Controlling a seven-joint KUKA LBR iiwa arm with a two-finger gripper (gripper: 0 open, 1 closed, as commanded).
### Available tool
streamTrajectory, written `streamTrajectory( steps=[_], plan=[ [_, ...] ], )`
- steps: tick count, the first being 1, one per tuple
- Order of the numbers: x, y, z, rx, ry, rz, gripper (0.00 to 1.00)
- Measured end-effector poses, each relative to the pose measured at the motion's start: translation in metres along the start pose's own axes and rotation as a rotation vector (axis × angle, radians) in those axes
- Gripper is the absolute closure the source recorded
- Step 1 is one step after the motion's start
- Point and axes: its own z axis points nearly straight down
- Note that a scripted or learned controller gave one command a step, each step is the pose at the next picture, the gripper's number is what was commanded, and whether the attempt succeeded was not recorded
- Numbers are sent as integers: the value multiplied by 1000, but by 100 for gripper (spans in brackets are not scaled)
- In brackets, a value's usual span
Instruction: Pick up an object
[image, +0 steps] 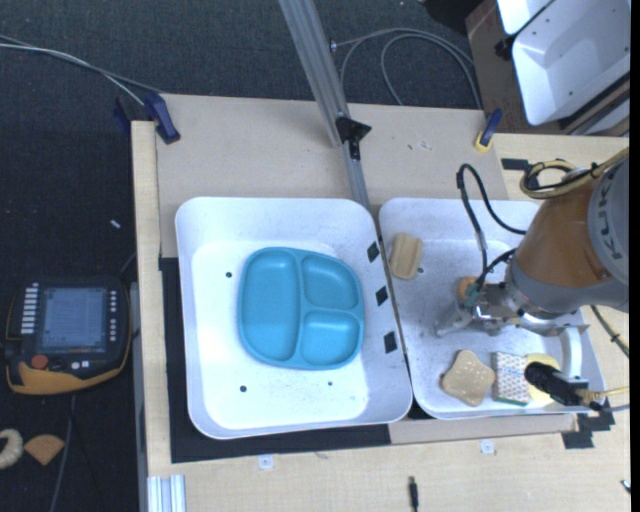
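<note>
Reaching in from the right over the right-hand shallow white bin (440, 215), the two-finger metal pincer (462, 318) hangs low above the bin floor, fingers (447, 326) spread and nothing between them. Just below it lies a tan, rough, roundish sponge-like piece (468, 377) beside a patterned green-edged pad (511, 378); above and to its left a tan block (404, 256); well left, a blue three-compartment plastic tray (300, 306)

A divided tray (300, 306) is lying in the left bin (200, 380). In the right bin (425, 215), a sponge (405, 256) is sitting near the back-left corner, a cracker-like piece (468, 377) and patterned pad (510, 378) along the front edge.
</note>
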Motion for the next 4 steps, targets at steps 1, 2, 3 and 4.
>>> streamTrajectory(
  steps=[1, 2, 3, 4],
  plan=[
    [-2, 2, -13, -7, -5, 2, 100],
    [6, 3, -75, -6, -3, -2, 100],
    [6, 5, -127, -6, -3, -1, 100],
    [51, 18, -137, -2, 0, -6, 100]
  ],
)
